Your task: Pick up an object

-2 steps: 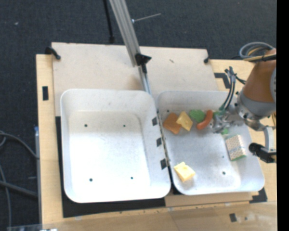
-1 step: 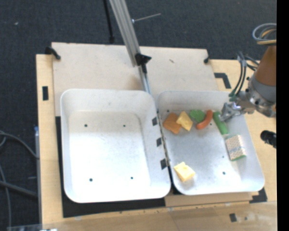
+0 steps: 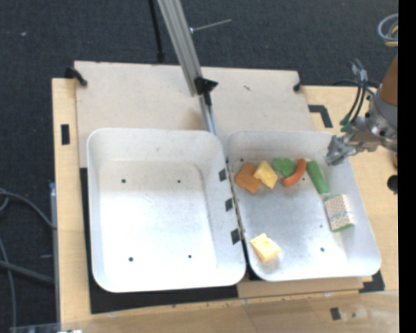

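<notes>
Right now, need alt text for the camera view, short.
Two shallow white bins sit side by side on a bench; the right bin holds an orange block, two yellow pieces, green and orange-red items, and a speckled sponge. The arm's pincer hangs over that bin's upper right rim.

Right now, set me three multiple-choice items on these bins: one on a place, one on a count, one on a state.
1. Where does the speckled block lie?
A. right bin, near its right wall
B. left bin, centre
C. on the bench behind the bins

2. How many yellow pieces lie in the right bin?
A. one
B. two
C. four

3. Where is the gripper?
A. above the left bin
B. by the right bin's back right corner, beside the green stick
C. pressed on the orange piece

Key: 1 A, it lies along the right wall; 2 B, one is in the cluster and one lies near the front; 3 B, it sits over that corner.
</notes>
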`<state>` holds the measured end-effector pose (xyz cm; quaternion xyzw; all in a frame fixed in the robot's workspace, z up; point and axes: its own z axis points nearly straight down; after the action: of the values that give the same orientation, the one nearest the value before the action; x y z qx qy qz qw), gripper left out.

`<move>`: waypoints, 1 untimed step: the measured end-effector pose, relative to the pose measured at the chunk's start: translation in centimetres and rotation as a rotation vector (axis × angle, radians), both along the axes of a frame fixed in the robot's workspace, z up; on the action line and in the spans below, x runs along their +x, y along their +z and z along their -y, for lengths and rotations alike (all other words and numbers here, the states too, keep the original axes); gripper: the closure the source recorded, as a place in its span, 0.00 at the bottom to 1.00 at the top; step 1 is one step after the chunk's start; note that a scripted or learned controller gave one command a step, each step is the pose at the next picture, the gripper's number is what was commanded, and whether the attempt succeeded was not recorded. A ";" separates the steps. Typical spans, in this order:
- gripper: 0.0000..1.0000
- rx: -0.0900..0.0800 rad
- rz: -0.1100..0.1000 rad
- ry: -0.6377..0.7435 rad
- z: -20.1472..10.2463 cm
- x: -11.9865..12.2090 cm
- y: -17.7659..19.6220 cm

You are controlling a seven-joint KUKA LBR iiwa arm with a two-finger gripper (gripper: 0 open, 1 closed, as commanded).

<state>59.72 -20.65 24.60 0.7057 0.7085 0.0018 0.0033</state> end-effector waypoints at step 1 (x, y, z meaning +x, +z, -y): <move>1.00 -0.001 0.001 0.001 0.1 0.1 5.3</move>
<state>59.85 -20.77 29.85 0.7053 0.7089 0.0018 0.0036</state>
